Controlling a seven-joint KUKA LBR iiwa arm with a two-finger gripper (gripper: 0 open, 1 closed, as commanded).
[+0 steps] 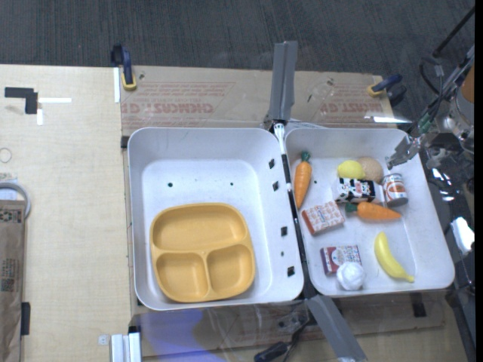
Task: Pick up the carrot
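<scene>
Currently, camera view: 2 carrots in the right bin [441, 274]. 1 carrot [302, 181] lies near the left wall, green top up. The other carrot [377, 213] lies mid-bin, just beside the can [395, 190]. Gripper [400, 153] sits at the bin's upper right rim; state cannot be told.

Dark grey carpet floor [189, 13] along top, light wood bench [60, 225], brown cardboard sheet [226, 96] under bins, blue-yellow clamps [121, 62] at cardboard's back corners, grey upright post [284, 81] mid-back, even lighting
</scene>
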